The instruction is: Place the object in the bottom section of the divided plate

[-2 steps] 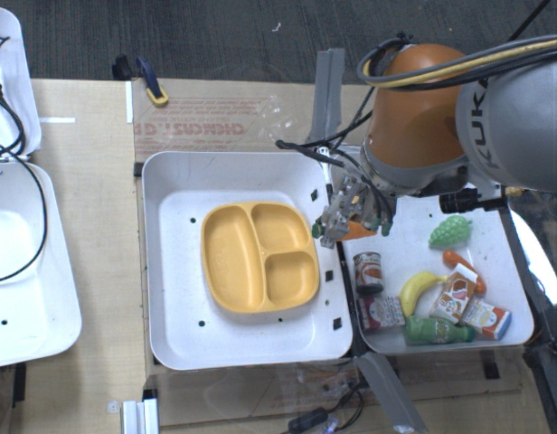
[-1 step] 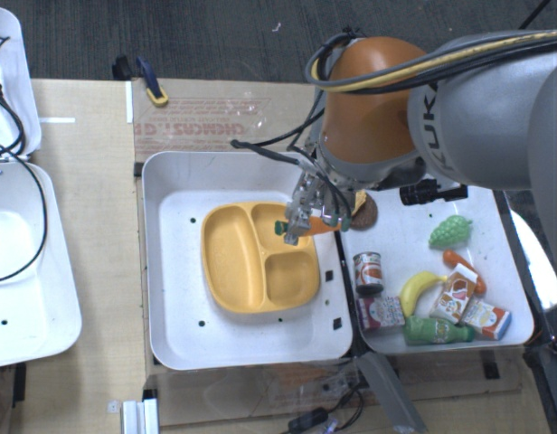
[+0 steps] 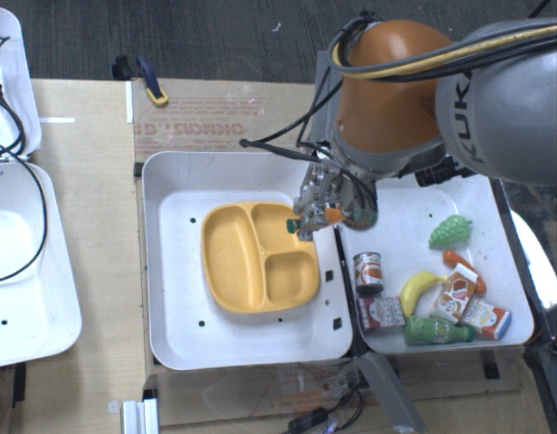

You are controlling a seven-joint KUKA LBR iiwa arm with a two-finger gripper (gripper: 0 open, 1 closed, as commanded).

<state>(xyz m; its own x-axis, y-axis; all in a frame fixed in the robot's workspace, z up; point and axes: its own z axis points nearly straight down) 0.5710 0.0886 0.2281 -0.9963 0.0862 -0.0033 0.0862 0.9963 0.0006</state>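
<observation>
Two white bins are set side by side on the tabletop point(image 3: 89, 152); the left bin point(image 3: 170, 269) bears the yellow divided plate point(image 3: 259, 257), and the right bin point(image 3: 509, 242) holds a small can point(image 3: 368, 270), a banana point(image 3: 420, 289), a green bunch of grapes point(image 3: 451, 231), a green bottle point(image 3: 437, 332) and some cartons point(image 3: 457, 298).

At the end effector point(image 3: 313, 217), hung over the plate's right rim near the wall between the bins, a small orange object point(image 3: 332, 214) is seen beside the metal parts. Whether it is truly gripped, or whether the end effector is released or clenched, cannot be told from this view.

By its size the object is judged light and probably rigid plastic, perhaps smooth and apt to slip. A hold across its middle would be advised. The bottom section is taken to be the smaller compartment nearest the camera.
</observation>
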